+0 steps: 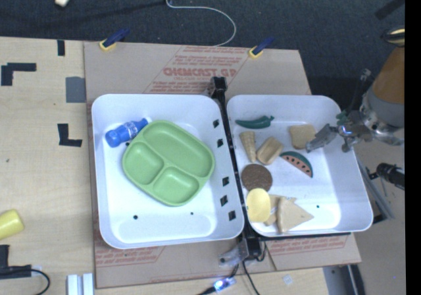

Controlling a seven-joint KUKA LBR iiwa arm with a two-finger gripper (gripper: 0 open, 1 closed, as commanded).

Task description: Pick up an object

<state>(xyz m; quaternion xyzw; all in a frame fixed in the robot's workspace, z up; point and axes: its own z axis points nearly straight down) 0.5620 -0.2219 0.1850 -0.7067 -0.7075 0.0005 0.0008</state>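
In the right bin point(342, 218), you find your widest bare floor along the right side and lower right corner, while the left half is crowded by the green pepper point(254, 121), bread pieces point(263, 149), brown cookie point(256, 176), watermelon slice point(297, 162), yellow piece point(258, 205) and sandwich wedge point(289, 213). The gripper point(327, 137) hangs over the bin's upper right, just beside the tan piece point(302, 135). In the left bin point(112, 221), the green plate point(168, 162) and blue bottle point(125, 132) fill the middle and upper left, leaving you open floor along the bottom and the upper right.
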